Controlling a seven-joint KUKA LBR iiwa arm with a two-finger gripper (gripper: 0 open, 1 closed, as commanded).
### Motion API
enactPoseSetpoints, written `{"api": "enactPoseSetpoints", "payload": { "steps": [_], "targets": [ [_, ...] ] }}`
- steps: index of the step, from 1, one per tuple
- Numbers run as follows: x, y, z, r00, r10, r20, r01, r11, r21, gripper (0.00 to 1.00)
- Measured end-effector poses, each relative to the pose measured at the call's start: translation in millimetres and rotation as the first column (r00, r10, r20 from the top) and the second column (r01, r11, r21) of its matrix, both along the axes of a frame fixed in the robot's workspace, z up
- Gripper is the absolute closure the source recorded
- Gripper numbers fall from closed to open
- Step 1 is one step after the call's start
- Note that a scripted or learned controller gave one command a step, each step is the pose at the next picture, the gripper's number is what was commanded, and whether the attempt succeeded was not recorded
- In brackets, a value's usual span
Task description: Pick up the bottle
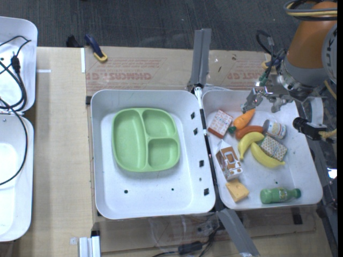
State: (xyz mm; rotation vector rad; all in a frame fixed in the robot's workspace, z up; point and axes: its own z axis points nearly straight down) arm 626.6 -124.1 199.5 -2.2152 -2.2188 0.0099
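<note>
Near the right bin's (316,194) front edge — green bottle (280,195), label unreadable — pincer (256,98) far off, grip state unclear

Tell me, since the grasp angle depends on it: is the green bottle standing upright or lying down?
Lying down. The green bottle rests on its side in the right bin, its pale cap pointing right.

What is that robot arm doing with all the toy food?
The arm's gripper hangs over the top of the right bin, just above a toy carrot. It holds nothing. The green bottle it should pick up lies on its side near the bin's front edge. The left bin holds a green tray.
</note>
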Motion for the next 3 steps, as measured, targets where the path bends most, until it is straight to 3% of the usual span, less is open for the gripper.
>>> {"api": "enactPoseSetpoints", "payload": {
  "steps": [1, 2, 3],
  "targets": [
    [-4.6, 5.3, 48.8, 0.97, -0.243, 0.001, 0.243, 0.97, -0.004, 0.0],
    [27.4, 7.7, 108.6, 0.914, -0.406, 0.002, 0.406, 0.914, -0.005, 0.0],
    [-36.0, -57.3, -56.1, 0.938, -0.346, 0.0, 0.346, 0.938, -0.003, 0.0]
  ]
}}
